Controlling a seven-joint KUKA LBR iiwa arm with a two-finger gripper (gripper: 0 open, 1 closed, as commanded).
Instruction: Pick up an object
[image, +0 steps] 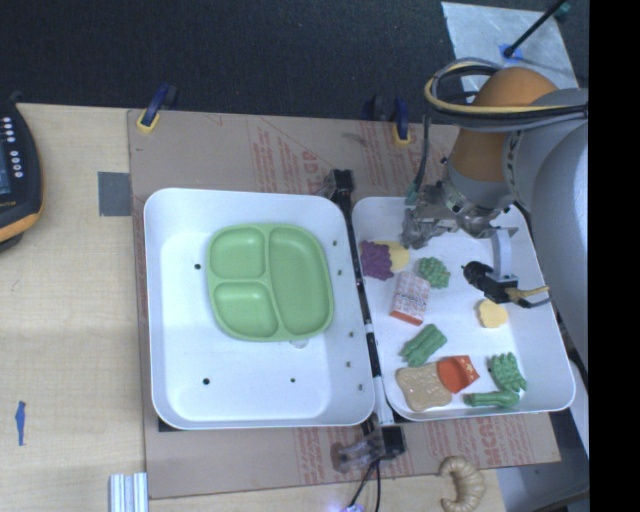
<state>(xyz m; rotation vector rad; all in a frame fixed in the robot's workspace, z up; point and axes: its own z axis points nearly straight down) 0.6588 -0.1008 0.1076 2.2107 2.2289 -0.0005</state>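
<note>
well, my gripper (428, 226) hangs over the far end of the right bin (548, 330), just beside the purple grapes (376, 259) and a small yellow piece (399, 257). how far apart my fingers stand i cannot tell from here, and nothing shows clearly between them. nearer in the same bin lie a pink packet (410, 297), a green pod (423, 343), a slice of toast (423, 387) and a red piece (457, 373). the left bin (170, 300) carries a green divided plate (270, 281)
</note>
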